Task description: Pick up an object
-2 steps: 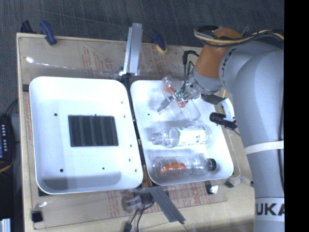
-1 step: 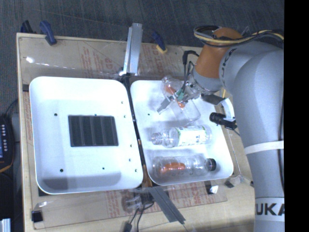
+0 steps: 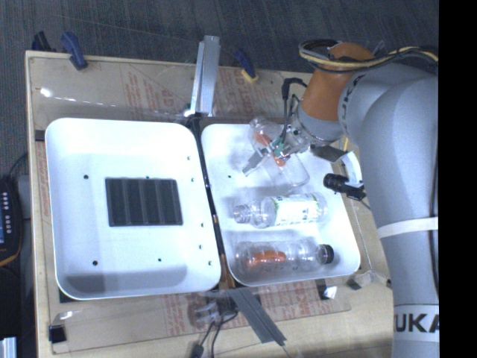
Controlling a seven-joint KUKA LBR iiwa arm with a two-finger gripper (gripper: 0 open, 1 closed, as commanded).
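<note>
Over the right bin's point(image 3: 223, 200) far end, the end effector point(image 3: 270, 152) hangs; whether it is apart or together I cannot tell. Nearest lies the labelled bottle point(image 3: 282, 210), toward the near rim, long axis crosswise.

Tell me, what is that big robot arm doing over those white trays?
The robot arm is reaching into the right tray, trying to pick something up. Its gripper sits low at the far end, by some clear plastic. Two clear bottles lie nearer: one with a white label, one with something orange inside. The left tray holds a dark panel.
</note>
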